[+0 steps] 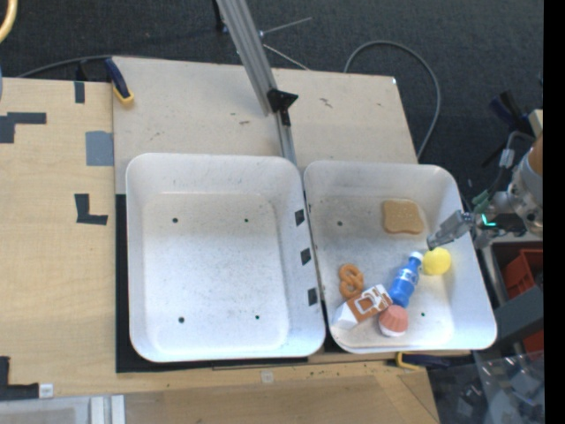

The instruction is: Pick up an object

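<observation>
the left bin (141, 237) sits bare on the surface. the right bin (371, 179) holds a pretzel (350, 278), blue bottle (405, 280) and yellow ball (436, 261) (likely light, slippery; pinch across its middle). the gripper (444, 229) hovers just above it, jaw state unclear.

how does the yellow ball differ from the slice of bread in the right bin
The ball is bright yellow and round; the bread is tan, flat and squarish. The ball looks smaller than the bread. The ball sits by the bin's right wall, touching the blue bottle; the bread lies apart, farther back. Both are in the right bin.
</observation>
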